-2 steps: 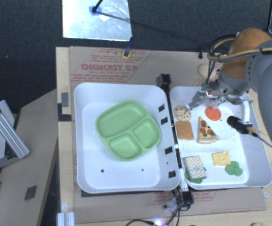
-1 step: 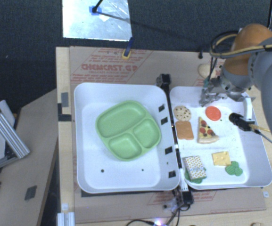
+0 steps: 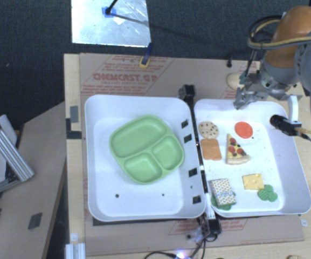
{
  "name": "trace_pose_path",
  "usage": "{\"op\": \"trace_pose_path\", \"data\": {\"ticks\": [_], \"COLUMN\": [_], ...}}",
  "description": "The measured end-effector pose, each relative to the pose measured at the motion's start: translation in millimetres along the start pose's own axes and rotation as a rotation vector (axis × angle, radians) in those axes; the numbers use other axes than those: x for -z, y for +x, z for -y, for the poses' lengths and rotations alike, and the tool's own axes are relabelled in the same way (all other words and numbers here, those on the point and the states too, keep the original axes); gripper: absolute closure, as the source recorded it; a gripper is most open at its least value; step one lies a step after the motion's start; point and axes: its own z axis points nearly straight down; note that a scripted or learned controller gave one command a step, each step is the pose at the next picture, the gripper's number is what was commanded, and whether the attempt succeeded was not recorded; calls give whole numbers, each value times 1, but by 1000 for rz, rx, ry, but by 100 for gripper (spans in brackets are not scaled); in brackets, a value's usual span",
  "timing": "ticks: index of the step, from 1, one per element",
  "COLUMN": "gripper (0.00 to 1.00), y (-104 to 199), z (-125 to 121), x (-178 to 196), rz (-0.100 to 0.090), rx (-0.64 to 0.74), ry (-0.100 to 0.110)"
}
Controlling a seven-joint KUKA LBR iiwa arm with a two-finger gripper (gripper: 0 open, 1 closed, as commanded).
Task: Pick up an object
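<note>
Surface (image 3: pixel 117 72) bears two bins; gripper (image 3: pixel 243 99) hovers at right bin's (image 3: pixel 292 161) far edge, finger state indeterminable; red disc (image 3: pixel 243 129) lies directly toward near edge.

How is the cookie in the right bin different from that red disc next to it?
The cookie is tan with dark specks; the red disc is plain red. The cookie lies near the bins' divider, the disc further right, nearer the tool. Both are small, round and flat.

Dark carpet floor (image 3: pixel 26 47) (speckled), tan bench (image 3: pixel 42 139).
</note>
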Motion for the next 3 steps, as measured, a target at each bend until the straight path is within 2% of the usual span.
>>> {"op": "trace_pose_path", "data": {"ticks": [1, 2, 3], "gripper": [100, 100, 100], "y": [0, 33, 65], "z": [-3, 34, 60], "x": [56, 49, 50], "rz": [0, -2, -3], "rx": [0, 1, 2], "ry": [1, 10, 10]}}
